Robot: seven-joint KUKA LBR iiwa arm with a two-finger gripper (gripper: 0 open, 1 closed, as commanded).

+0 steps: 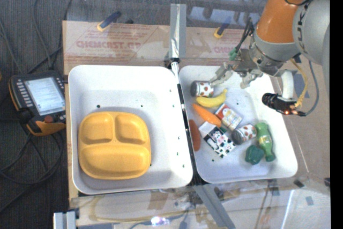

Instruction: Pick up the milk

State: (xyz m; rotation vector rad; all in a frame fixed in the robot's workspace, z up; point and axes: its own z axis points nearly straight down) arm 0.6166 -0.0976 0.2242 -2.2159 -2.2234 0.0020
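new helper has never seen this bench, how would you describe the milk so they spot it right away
Look in the right bin, near its front middle. The milk is a small white carton with black patches, lying flat below the carrot and left of the green pepper.

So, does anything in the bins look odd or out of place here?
One thing: a sausage lies against the right bin's left wall, apart from the pile. The can lies on its side. No spills show.

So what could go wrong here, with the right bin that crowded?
1. The gripper hangs, fingers spread, above the can and banana, not the black-and-white carton, likely the milk; coming straight down could grab the wrong thing.
2. That carton lies packed between the carrot and a red carton, so the fingers may snag a neighbour or slip off.
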